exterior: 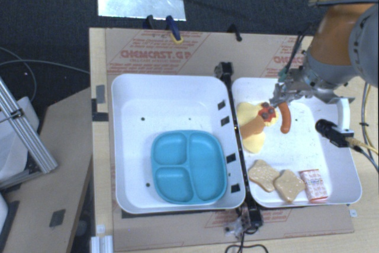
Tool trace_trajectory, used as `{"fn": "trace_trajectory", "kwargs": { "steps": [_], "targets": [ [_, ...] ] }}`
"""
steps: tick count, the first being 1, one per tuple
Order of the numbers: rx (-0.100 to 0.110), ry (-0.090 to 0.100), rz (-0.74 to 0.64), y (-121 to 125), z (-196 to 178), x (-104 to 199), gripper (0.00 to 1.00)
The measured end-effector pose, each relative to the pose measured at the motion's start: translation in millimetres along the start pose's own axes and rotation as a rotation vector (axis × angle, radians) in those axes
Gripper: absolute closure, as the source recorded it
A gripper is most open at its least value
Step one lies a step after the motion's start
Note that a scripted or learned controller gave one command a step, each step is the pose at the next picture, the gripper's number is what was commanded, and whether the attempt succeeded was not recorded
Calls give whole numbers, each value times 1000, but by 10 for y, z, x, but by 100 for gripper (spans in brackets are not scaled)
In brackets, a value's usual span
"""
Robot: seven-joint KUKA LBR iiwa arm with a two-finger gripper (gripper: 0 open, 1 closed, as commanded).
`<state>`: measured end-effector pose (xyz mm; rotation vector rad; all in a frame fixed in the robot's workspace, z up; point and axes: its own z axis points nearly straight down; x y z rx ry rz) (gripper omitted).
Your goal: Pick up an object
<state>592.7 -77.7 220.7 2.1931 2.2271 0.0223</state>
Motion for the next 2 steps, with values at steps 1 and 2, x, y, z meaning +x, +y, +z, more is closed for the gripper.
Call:
{"fn": "trace_trajectory", "kwargs": {
  "steps": [1,2],
  "targets": [
    [27,0,19,-358,795,-516,100],
    [23,2,18,-1127,1365,-410,100]
  ]
}}
